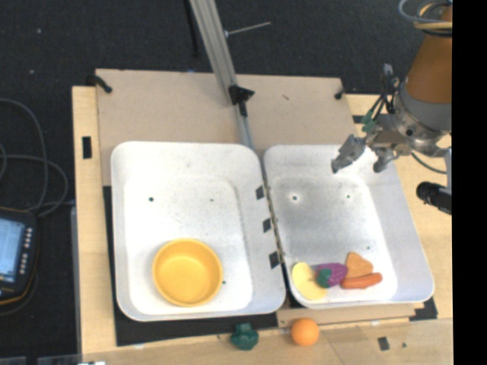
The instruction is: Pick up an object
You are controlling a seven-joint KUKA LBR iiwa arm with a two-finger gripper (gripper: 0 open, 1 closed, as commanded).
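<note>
1. From my console I saw the arm (430, 67) reaching in from the right, its orange band above the grey wrist, with the gripper (364, 157) hanging over the upper right corner of the right bin (319, 204).
2. The two fingers stood apart: one grey finger (346, 154) angled down and left over the bin floor, the other sat darker near the bin's right rim. The gap between them was bare, so the tool was spread and carried nothing.
3. The things I could pick lay well apart from the gripper, clustered at the near edge of the right bin. A pale yellow piece (304, 278) lay at the left of the cluster, touching a purple and green piece (329, 274) just beside it.
4. An orange wedge (358, 264) sat to the right of those, and a long orange-red carrot shape (361, 282) lay just in front of the wedge, pointing along the bin's near wall.
5. The left bin (183, 181) held a yellow bowl (187, 271), upright, in its near left part.
6. Outside the bins, on the bench's near edge, an orange ball (304, 331) rested beside a small green object (244, 337).
7. A metal rail (217, 44) ran down from the top of the view to the seam between the two bins.
</note>
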